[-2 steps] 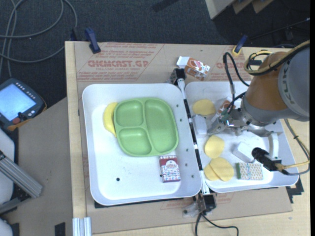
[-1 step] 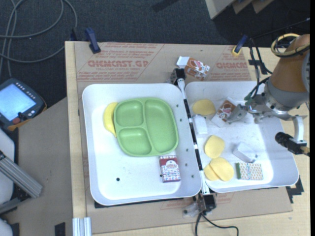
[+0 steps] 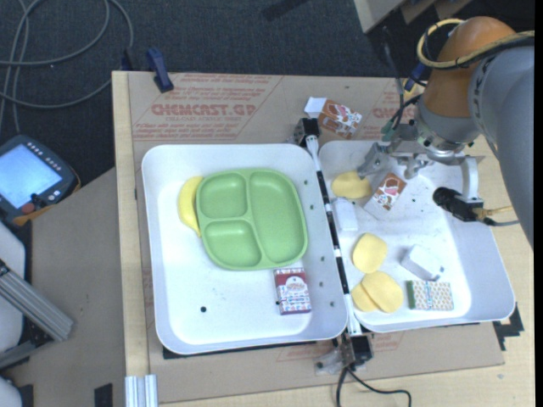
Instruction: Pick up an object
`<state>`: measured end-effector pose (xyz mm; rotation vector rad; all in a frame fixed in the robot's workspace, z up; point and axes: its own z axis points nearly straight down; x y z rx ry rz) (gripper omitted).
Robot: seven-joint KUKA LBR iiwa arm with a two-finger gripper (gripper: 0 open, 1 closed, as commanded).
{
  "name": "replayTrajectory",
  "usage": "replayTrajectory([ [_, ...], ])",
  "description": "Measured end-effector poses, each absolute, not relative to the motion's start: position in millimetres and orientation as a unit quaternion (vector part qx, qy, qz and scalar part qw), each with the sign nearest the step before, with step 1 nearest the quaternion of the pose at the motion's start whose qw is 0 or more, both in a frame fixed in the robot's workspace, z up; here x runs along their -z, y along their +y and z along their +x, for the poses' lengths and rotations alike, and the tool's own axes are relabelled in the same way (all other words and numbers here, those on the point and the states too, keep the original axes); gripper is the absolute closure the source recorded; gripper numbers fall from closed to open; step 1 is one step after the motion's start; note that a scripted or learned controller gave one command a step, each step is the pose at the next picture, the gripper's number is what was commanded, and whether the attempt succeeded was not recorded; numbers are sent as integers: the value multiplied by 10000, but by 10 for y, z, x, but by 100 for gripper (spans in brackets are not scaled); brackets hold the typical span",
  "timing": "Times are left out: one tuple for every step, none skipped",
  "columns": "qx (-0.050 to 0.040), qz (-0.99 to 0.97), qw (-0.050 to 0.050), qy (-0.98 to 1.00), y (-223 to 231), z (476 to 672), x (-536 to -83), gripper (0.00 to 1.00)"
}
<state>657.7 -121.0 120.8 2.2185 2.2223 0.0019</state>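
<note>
My gripper [image 3: 392, 166] hangs over the far left part of the right bin [image 3: 475, 253], reaching in from the right. Directly below it, and touching or nearly touching it, a small red-and-white carton [image 3: 388, 192] stands tilted. A yellow lemon-like piece [image 3: 349, 185] lies just left of the carton. Further forward lie a round yellow piece [image 3: 369, 252], a flatter yellow piece [image 3: 378, 292], a pale grey block [image 3: 420, 264] and a green patterned packet [image 3: 430, 295].
The left bin [image 3: 165, 253] holds a green divided plate [image 3: 252, 217] resting partly on a yellow item [image 3: 187, 202], and a small red box [image 3: 293, 291]. Another small carton [image 3: 340, 118] sits on the cardboard behind the bins. A blue clamp [image 3: 159, 68] grips the board's far left edge.
</note>
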Motion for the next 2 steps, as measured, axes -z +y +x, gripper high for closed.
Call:
replayTrajectory([
  [6,7071,-2,7071,-1412,6449,-846,0],
  [4,7071,-9,7071,-1241,6154,-846,0],
])
